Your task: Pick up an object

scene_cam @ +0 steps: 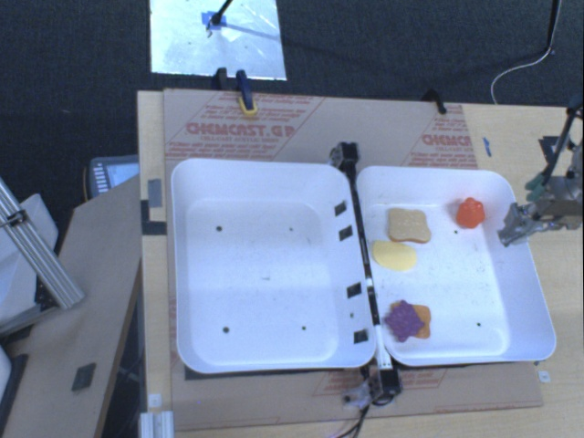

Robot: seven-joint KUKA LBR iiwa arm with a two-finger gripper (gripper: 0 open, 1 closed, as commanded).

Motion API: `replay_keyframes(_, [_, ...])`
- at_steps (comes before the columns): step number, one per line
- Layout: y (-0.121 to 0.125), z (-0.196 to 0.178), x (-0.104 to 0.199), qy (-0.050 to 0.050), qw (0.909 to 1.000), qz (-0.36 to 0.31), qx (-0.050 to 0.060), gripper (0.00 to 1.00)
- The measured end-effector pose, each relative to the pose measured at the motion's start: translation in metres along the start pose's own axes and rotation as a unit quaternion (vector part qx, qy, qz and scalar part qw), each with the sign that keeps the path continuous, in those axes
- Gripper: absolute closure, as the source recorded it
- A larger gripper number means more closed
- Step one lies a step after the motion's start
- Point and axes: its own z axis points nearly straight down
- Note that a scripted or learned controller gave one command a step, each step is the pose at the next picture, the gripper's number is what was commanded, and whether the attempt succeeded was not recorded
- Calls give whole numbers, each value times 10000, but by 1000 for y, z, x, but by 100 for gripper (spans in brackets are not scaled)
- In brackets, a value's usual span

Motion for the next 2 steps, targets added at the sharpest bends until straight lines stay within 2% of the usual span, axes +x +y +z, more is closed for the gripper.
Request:
replay_keyframes(1, [-1, -160, -4, -44, 9999, 8, -161, 100])
replay_keyframes(2, [0, -1, 51, -4, 10000, -11, 2, 100])
